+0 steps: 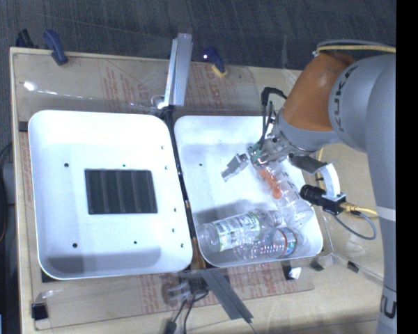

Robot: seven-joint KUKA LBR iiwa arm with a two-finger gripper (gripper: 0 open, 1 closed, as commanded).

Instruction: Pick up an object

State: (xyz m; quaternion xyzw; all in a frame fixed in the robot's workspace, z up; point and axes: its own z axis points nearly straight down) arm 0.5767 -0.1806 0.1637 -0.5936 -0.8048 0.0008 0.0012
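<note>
Looking down on the bench from the fixed camera, I see the arm reaching in from the right, its orange band above the wrist, with the gripper lowered over the right bin. I cannot tell from this angle whether its jaws are released or clenched, and I see nothing clearly between them. Just beside the gripper, toward the bin's right wall, lies a clear item with orange markings; its exact nature is too blurred to name. Along the near wall of the same bin lie two clear plastic bottles, on their sides and touching one another, well below the gripper. I note the left bin holds a dark ribbed rectangular block near its centre, well apart from the arm.
</note>
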